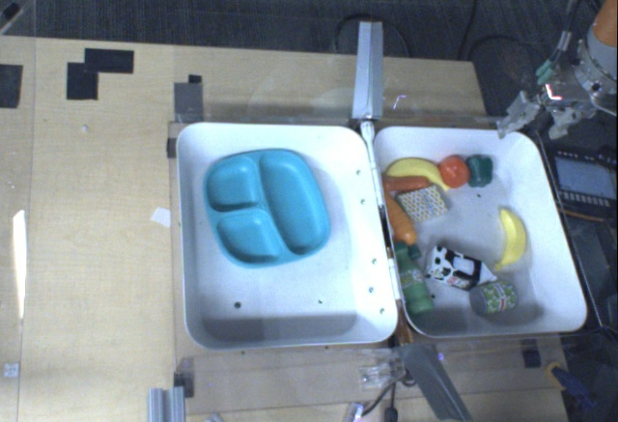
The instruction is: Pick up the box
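Note:
A small box with a speckled pattern (422,205) lies in the right bin (550,217), near its left wall, just below a yellow banana (417,168) and a red-orange stick-shaped item (406,185). A black-and-white cow-print carton (454,267) lies lower in the same bin. My gripper (532,124) hangs above the right bin's far right corner, well away from both. Its fingers are spread open with nothing between them.
The right bin also holds an orange-red ball (454,170), a dark green piece (478,168), a second banana (512,237), a carrot (403,225), a green bottle (413,285) and a patterned can (495,296). A blue divided plate (267,206) lies in the left bin (290,314).

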Tool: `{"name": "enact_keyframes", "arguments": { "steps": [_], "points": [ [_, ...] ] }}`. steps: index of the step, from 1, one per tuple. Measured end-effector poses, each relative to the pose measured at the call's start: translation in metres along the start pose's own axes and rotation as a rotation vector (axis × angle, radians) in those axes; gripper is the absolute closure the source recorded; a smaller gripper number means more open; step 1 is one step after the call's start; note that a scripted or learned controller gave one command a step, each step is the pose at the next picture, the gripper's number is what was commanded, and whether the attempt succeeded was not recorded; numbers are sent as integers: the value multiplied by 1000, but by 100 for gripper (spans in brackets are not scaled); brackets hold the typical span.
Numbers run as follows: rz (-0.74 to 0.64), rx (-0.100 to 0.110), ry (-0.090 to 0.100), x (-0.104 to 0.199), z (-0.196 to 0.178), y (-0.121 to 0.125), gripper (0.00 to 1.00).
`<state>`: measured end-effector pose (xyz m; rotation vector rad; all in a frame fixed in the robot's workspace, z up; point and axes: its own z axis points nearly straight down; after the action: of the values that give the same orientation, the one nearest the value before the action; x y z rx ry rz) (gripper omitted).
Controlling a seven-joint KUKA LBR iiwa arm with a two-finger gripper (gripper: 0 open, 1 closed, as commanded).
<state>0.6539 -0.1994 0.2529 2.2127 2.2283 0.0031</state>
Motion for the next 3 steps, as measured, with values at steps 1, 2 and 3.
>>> {"name": "enact_keyframes", "arguments": {
  "steps": [1,2,3],
  "points": [
    [48,2,1,9,114,-56,0],
    [14,-19,-5,68,160,-50,0],
    [-111,51,14,-8,166,6,0]
  ]
}}
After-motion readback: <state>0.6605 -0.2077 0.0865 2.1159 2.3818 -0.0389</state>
